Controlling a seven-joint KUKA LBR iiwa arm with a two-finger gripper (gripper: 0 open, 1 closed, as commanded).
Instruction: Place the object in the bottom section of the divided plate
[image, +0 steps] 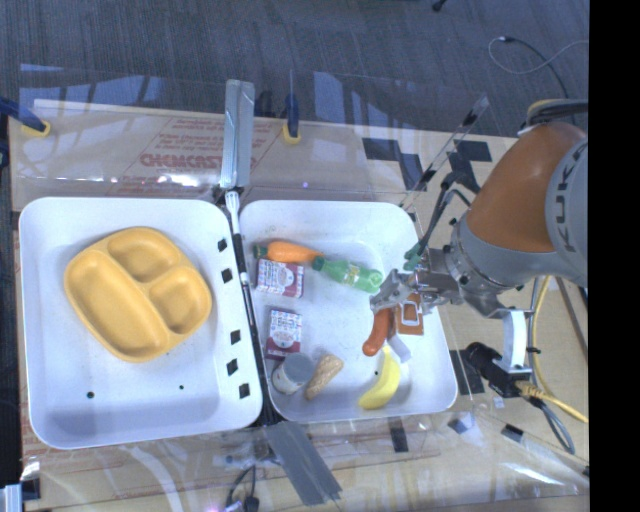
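**Gripper low over the right bin, pick step in hand**

The gripper (392, 296) sits low over the right-hand side of the right bin (340, 212), and we cannot tell from this slant how it is set or whether it has hold of anything. Just beneath and touching its outline lies a hot dog (376, 335), reddish-orange and tilted, with a small orange-and-white packet (410, 316) right beside it. We judge the hot dog to be the likeliest object of the task, though the packet is as close, so we cannot be sure.

Around it, a banana (381, 383) lies just below near the bin's lower right corner, and a green bottle (348, 271) stretches to the upper left, with a carrot (290, 252) beyond it. Two red cartons (281, 277) (284, 329) stand along the bin's left side, with a small can (291, 374) and an ice-cream cone (323, 375) near the bottom edge.

The yellow divided plate (137, 292) rests in the left bin (60, 410), well apart from the arm, and all its sections look bare.

So we judge the task to be at the picking stage, with nothing yet delivered. The next move calls for a secure hold on a single item, a clean lift clear of the banana and packet, then a long carry leftward across the bins' shared walls to the plate's bottom section.
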